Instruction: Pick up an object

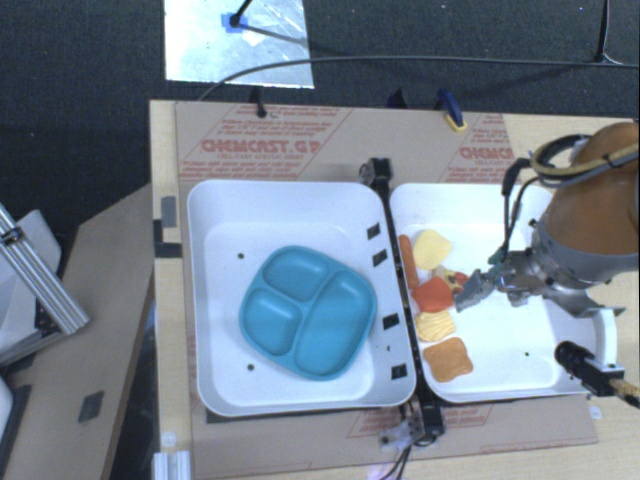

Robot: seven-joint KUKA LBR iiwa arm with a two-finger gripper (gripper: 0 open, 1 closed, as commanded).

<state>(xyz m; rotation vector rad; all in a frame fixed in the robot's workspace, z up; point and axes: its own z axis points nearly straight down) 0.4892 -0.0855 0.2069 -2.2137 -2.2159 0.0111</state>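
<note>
The gripper (472, 293), its finger state too blurred to tell, hangs just right of the red toy food piece (433, 294) lying with other toy foods along the right bin's (520, 373) left wall.

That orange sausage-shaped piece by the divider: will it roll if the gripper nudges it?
Probably. The sausage looks long and round, so a sideways push would likely roll it. It lies along the right bin's left wall, which should stop it. It looks like light toy food, so the gripper could easily flick it.
</note>
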